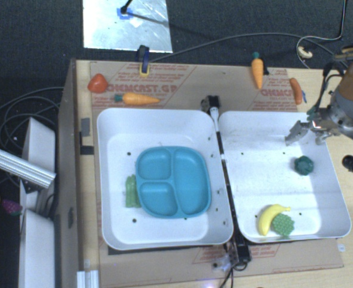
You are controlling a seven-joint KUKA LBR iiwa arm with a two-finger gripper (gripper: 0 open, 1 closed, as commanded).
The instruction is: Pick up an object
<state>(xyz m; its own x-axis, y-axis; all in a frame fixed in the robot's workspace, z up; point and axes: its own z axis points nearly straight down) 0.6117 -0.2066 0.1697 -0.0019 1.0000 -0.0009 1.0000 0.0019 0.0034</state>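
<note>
Currently, the gripper (pixel 308 132) is seen with jaws spread, empty, just above a dark green broccoli-like toy (pixel 304 165) in the right bin (pixel 266 131). The toy is judged light, lumpy, rigid; a grasp across its middle is advised.

Two white bins sit side by side: the left bin (pixel 113 161) and the right bin (pixel 254 143).

The left bin holds one blue divided plate (pixel 172 181) and one green leafy toy (pixel 131 191).

The right bin holds three toys: one yellow banana (pixel 267 217), one light green knobbly piece (pixel 283 224) and one dark green round piece (pixel 304 165).

On the brown board behind the bins lie three carrots: one at the left (pixel 136 99), one upright near the middle (pixel 258 71) and one small one at the right (pixel 296 90). There is also one red tomato-like toy (pixel 97 83).

One clamp (pixel 144 59) grips the board's far edge, and one shiny metal sheet (pixel 127 17) lies on the floor beyond.
</note>
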